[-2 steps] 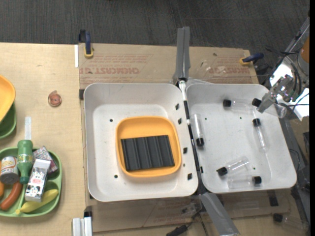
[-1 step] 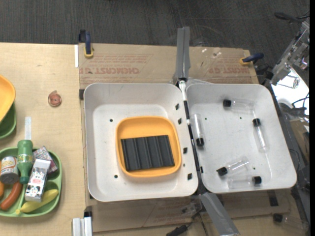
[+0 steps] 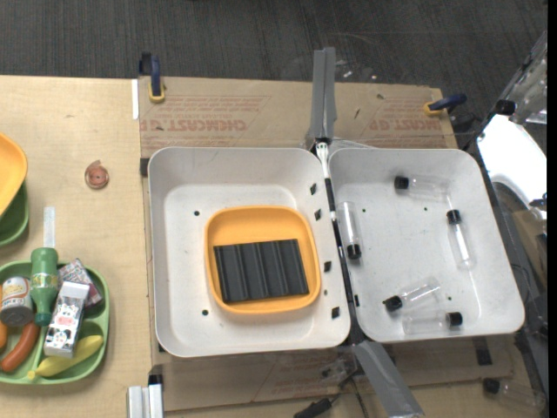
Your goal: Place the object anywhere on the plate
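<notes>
Fig.: Bench seen from above, L to R. Dark carpet (image 3: 261,16) behind. Wooden table (image 3: 70,129) w/ green tray (image 3: 97,353) of toy food. Cardboard sheet (image 3: 226,116) under both bins. Left bin (image 3: 174,233): orange plate (image 3: 261,220), centred, w/ black ribbed slab (image 3: 259,268) lying flat on it. Right bin (image 3: 409,225): several clear black-capped vials (image 3: 459,238), scattered apart.
</notes>
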